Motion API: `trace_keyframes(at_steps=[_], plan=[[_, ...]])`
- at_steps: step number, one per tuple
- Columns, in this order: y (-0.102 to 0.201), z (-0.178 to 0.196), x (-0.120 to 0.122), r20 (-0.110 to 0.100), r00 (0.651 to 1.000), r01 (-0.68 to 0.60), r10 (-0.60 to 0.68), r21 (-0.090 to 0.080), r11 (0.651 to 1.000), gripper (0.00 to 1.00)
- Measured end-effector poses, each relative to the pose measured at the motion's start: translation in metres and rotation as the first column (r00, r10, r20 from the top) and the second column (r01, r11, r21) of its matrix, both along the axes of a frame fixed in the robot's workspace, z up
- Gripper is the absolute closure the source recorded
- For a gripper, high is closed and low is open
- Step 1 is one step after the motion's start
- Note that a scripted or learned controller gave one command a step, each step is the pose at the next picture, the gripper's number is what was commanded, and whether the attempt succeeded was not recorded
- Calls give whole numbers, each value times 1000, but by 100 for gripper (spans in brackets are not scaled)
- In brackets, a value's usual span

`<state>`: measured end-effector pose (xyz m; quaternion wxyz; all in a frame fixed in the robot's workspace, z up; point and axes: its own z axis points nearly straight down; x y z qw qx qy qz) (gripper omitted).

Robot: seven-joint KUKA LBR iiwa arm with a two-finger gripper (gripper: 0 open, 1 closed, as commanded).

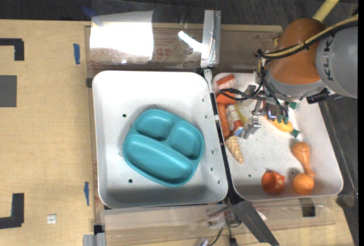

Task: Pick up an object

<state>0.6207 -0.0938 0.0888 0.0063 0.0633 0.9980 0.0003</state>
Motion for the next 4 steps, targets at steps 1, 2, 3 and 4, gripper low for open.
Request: trace_keyframes(at_steps=[1, 2, 3, 4], plan=[[-22, 1, -51, -1, 991, -137, 137, -2, 991, 0], [-31, -1, 18, -4, 976, -220, 220, -2, 976, 0], [-7, 0, 2, -3, 979, -202, 202, -1, 979, 0], [-28, 2, -82, -8, 976, -216, 216, -1, 976, 0]])
